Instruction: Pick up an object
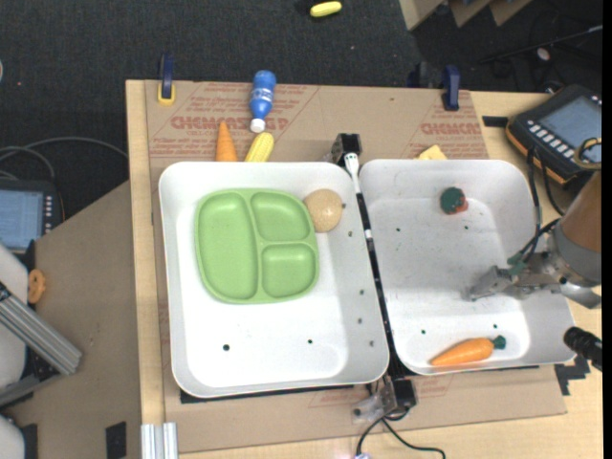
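Altogether: two bins (182, 285), one green tray (256, 245), two carrots (464, 352).

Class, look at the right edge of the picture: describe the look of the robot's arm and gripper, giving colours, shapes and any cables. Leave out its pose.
The arm enters from the right as a thick rounded body, brownish-orange above and grey below. From it a slim grey metal gripper tapers to thin fingers, with a small green part near its base. A dark cable curves beside the arm.
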`<act>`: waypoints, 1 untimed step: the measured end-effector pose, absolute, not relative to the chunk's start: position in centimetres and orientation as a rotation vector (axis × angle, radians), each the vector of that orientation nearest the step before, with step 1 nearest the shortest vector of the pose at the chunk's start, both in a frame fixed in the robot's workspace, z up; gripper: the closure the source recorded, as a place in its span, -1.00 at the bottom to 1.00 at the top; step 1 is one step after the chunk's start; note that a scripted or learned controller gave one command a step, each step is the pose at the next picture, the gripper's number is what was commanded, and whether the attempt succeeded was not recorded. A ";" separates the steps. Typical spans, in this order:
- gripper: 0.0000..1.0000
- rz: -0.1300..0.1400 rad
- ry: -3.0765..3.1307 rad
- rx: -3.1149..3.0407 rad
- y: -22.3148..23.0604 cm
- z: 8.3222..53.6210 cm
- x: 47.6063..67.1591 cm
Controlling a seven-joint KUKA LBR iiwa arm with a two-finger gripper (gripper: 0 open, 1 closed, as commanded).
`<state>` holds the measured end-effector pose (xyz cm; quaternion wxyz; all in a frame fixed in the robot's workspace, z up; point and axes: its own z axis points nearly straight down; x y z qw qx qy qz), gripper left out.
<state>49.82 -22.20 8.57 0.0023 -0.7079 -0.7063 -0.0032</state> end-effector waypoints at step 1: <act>-1.00 -0.006 -2.222 -2.216 -21.8 8.5 49.8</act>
